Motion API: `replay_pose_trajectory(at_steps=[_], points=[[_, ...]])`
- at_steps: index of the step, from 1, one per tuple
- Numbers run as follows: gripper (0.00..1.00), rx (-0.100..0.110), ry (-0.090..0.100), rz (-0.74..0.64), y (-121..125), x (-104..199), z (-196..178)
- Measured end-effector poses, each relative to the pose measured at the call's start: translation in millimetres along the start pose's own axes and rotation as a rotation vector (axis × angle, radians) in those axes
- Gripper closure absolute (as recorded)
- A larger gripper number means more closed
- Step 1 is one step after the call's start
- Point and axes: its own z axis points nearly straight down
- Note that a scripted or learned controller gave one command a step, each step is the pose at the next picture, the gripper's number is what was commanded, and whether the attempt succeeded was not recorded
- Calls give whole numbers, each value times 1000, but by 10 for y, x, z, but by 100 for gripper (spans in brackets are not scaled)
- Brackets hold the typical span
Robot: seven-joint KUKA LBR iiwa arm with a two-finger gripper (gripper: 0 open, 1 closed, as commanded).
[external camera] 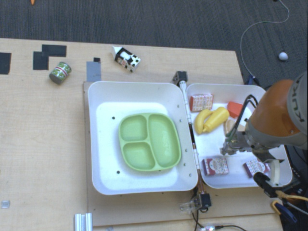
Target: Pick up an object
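The gripper hangs low in the right bin; its grip state cannot be told. The red packet lies just at 7 o'clock from it, long axis running 3 to 9 o'clock. The banana lies at 11 o'clock. Bin floor is flat, white, moderately crowded.

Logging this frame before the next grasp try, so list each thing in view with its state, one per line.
Green divided plate: flat in the left bin, nothing on it.
Banana: lying in the right bin.
Small carton: on its side, at the bin's far end.
Red packet: flat, near corner.
Gripper: low over the right bin, beside the banana.
Can: lying on the bench.
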Motion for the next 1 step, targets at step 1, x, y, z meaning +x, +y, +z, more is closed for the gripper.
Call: replay_pose_trajectory(at_steps=[1], points=[[0,0,0,0,-1,0,1]])
